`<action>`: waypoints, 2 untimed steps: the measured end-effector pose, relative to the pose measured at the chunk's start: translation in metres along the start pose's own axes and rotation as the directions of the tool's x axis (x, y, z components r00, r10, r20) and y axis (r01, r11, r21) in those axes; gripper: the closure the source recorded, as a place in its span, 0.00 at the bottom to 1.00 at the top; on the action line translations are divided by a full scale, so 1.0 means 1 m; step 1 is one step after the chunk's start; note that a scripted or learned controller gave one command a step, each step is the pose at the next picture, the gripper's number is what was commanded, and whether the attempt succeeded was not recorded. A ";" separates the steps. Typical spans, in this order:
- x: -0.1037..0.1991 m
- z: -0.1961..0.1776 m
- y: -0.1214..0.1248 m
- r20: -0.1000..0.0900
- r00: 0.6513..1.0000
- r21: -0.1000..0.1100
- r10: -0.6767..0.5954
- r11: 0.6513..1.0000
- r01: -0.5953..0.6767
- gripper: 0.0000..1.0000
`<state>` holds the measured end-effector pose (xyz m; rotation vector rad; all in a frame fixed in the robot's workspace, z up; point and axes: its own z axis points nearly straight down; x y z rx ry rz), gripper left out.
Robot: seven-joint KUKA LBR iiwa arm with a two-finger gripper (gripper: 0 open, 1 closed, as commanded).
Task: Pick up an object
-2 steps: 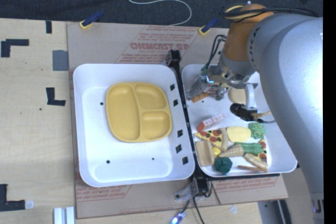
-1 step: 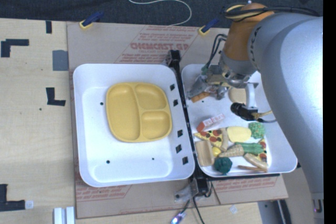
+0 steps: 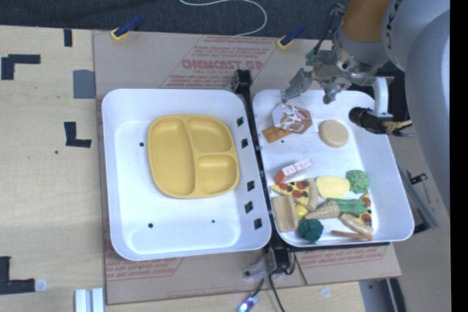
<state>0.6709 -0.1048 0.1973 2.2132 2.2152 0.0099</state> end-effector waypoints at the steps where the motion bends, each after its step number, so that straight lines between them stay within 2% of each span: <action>1: 0.000 0.092 0.000 0.003 1.000 -0.001 0.001 1.000 -0.001 0.00; 2: -0.024 0.102 0.001 -0.006 1.000 0.004 -0.003 1.000 0.003 0.00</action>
